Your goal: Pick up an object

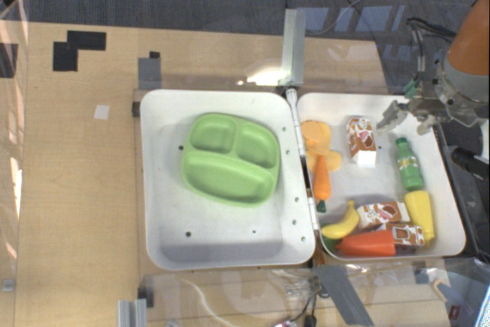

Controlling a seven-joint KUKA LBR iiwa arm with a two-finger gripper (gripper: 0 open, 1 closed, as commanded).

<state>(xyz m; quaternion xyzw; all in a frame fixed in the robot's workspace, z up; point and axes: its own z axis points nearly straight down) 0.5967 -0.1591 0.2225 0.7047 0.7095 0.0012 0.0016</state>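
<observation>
On the pale wooden tabletop (69, 188), the left white bin (164, 241) carries a green plastic divided tray (230, 158), lying flat and apart from the clutter. Right of that tray, across the divider, the right white bin (452, 241) holds the candidates for picking: an orange toy carrot (322, 178), a yellow toy banana (341, 222), a small white-and-red carton (360, 140), a green bottle (407, 165) and a yellow bottle (419, 215). Farthest right of the tray, the gripper (413, 112) hovers at the bin's upper right corner, fingers spread wide with nothing between them, probably poised over the green bottle just below.
</observation>
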